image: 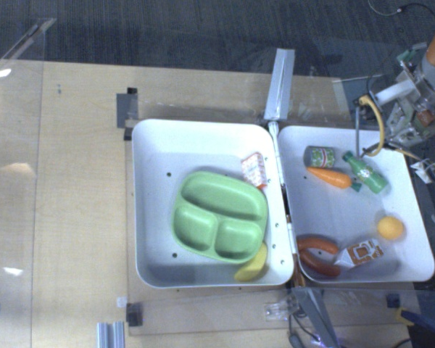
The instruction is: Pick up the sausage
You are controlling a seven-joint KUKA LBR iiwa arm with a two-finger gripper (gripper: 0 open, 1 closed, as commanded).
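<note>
Descend on sausage [318, 254] at lower left of right bin [413, 267]; gripper [413, 111] upper right, jaw state unclear, perhaps blurred.

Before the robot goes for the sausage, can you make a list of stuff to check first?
1. Red-brown sausage lies in the right white bin, near corner by the divider: ok.
2. Top of sausage uncovered: ok.
3. Room around it: not ok; it sits against the bin wall, and a small brown-and-white packet lies right beside it.
4. Orange ball and orange carrot lie apart from the sausage: ok.
5. Arm's gripper hovers past the right bin's far corner, not over the sausage: not ok.
6. Fingers ready: cannot tell.
</note>
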